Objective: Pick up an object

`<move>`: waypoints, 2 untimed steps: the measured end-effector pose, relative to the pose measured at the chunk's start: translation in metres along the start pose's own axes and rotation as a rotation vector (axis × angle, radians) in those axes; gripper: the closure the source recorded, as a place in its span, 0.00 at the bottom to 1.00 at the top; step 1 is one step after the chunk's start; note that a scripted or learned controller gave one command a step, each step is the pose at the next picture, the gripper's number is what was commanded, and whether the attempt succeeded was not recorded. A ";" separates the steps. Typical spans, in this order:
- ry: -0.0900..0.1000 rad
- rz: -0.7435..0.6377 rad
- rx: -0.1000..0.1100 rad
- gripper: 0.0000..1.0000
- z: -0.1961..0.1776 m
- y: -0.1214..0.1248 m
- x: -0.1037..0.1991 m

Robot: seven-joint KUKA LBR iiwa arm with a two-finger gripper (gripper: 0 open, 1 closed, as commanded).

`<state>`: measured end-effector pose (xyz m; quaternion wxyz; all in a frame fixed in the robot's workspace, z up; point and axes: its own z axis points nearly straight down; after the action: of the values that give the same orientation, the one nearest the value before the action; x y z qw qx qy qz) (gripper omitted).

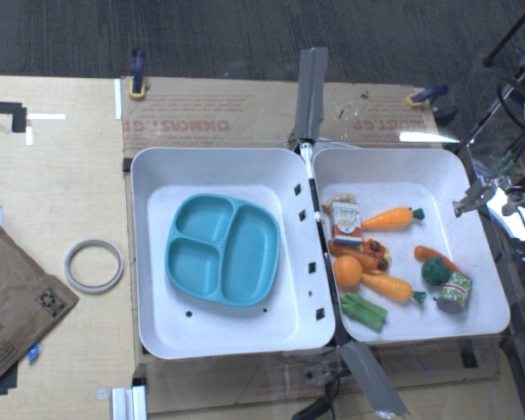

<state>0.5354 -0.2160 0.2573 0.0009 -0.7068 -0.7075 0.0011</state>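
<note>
Lying: carrot, right bin | tool at rim, right of it | grip: cannot tell

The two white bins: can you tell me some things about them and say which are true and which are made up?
1. The light blue plastic divided plate lies in the left white bin. True.
2. The round orange fruit toy sits on the blue plate. False: it is in the right white bin, beside the orange toy carrot with a green tip.
3. Another orange toy carrot lies near the right bin's far side. True.
4. The grey tape ring is inside the left bin. False: it lies on the wooden bench, left of that bin.
</note>
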 end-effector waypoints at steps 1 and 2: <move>0.000 0.020 0.001 0.00 0.081 0.020 0.030; 0.000 -0.040 -0.002 0.00 0.166 0.042 0.069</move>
<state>0.5769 -0.1466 0.0916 0.0001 -0.6925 -0.7215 0.0005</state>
